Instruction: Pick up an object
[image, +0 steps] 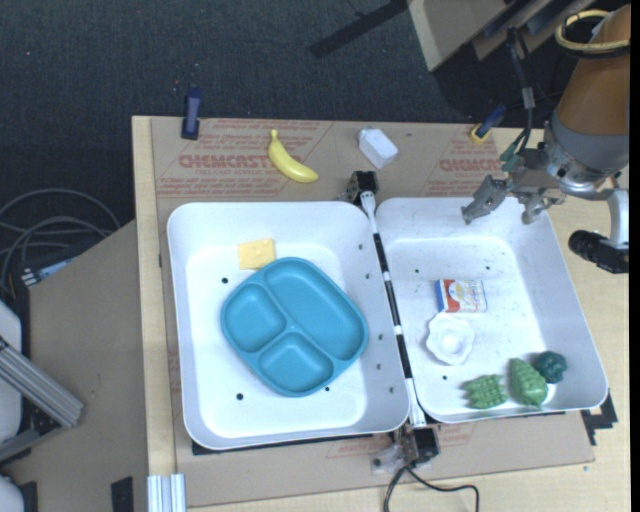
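Dark carpet surrounds the surface (215, 160), a cardboard-topped board carrying two shallow white bins. Left bin (190, 300): a blue divided plate (292, 325) fills its centre, with a yellow block (256, 253) just beside the plate at 11 o'clock. Beyond the bins, on the cardboard, lie a banana (290, 160) and a small white box (378, 147). Right bin (570, 290): a red-and-white carton (460, 295) sits near its middle, a white egg-like piece (450, 340) just beside it at 6 o'clock, and green toy vegetables (515, 383) cluster along the near wall. Gripper (509, 198): it hangs over the far rim of the right bin, jaws apart, nothing between them. The carton, judged the nearest candidate, lies toward 7 o'clock from the jaws, well apart from them, its long axis running roughly 9 to 3 o'clock.
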